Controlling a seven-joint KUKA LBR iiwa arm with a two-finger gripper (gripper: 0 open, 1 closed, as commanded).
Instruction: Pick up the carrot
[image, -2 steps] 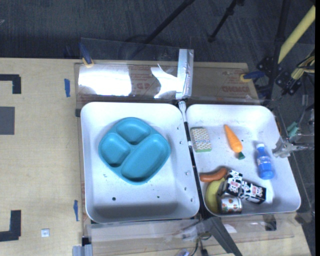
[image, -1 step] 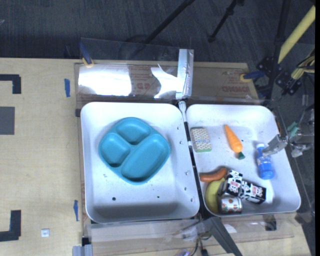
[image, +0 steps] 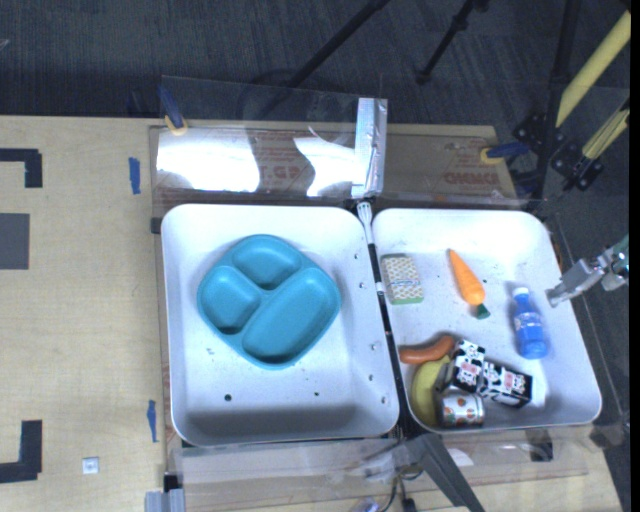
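Orange tapered plastic carrot (image: 465, 277) lying free in right white bin (image: 575, 330); gripper (image: 585, 280) at rim, state unclear. Best pinched across the thicker middle.

- Red print ran along the clear panel (image: 300, 165) standing behind the two bins, but glare and blur left none of it readable.
- More red lettering sat on the right stretch of that panel, again too blurred to make out.
- The small blue bottle (image: 529, 325) in the right bin carried a label, too small to read.
- The black-and-white carton (image: 487, 374) and the can (image: 461, 409) beside it bore printed patterns, with no legible words or numbers.
- A tiny square marker (image: 91, 464) lay on the bench at lower left, its content unreadable.
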